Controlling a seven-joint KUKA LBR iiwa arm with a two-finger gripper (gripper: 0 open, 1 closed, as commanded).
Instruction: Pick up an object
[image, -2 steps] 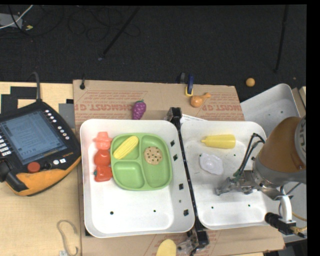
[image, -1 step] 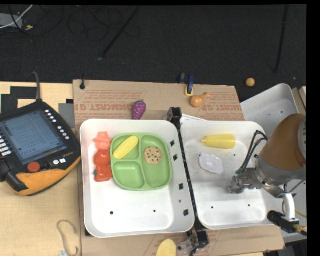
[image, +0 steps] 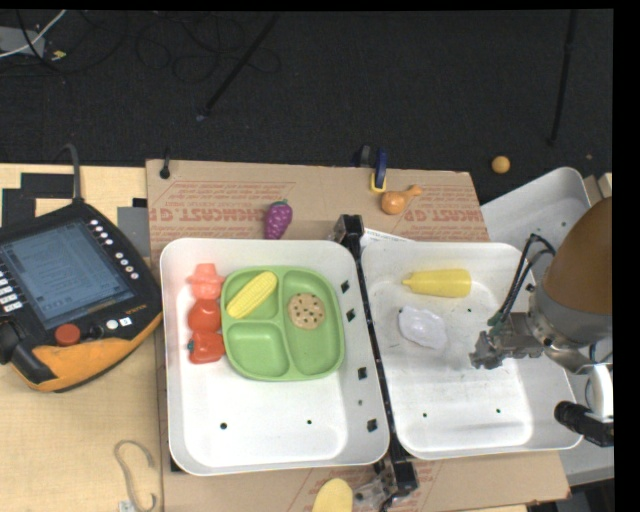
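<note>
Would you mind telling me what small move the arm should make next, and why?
Probably shift the tool toward the pale translucent object in the right bin, then lower. That object lies just beside it, nearer than the yellow piece.

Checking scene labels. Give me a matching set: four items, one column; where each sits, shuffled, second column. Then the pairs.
Items:
1. corn cob
2. cookie
3. yellow bottle
4. purple grapes

Places:
A. right bin
B. cardboard behind the bins
C. green tray, top-left compartment
D. green tray, right compartment

Pairs: 1-C, 2-D, 3-A, 4-B
</note>
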